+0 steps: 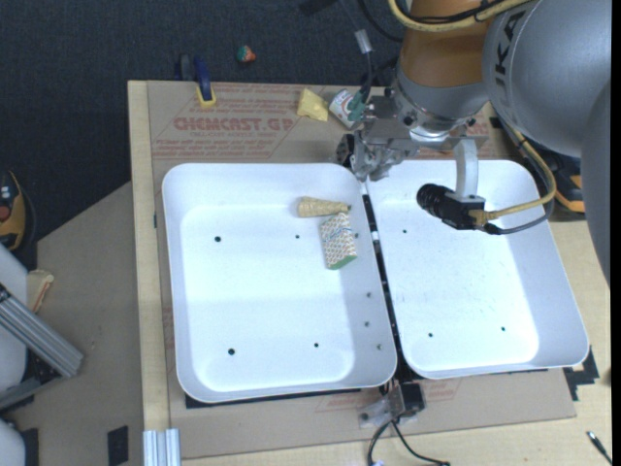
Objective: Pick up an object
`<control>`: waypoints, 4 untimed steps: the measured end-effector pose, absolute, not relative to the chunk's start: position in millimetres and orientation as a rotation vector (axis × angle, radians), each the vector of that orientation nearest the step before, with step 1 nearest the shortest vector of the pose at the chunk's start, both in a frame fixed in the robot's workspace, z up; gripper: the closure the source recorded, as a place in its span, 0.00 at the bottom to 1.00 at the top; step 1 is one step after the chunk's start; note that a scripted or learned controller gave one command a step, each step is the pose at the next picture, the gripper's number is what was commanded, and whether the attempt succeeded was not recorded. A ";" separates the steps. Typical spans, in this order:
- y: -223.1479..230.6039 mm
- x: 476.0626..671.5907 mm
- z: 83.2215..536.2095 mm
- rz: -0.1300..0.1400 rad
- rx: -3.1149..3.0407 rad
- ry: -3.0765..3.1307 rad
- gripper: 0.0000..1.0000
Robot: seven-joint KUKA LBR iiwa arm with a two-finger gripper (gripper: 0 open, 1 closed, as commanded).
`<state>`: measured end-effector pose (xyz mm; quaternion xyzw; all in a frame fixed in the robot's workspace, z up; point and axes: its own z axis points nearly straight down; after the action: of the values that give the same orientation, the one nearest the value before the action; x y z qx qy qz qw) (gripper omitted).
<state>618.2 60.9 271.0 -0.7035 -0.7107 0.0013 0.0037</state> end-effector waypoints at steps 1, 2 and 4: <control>144.2 561.5 251.6 0.006 -2.206 -2.226 1.00; 159.7 513.0 265.3 0.005 -2.214 -2.222 1.00; 224.7 477.4 291.9 0.010 -2.217 -2.221 1.00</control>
<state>477.4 224.7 291.9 -0.7065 -0.7077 0.0032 0.0020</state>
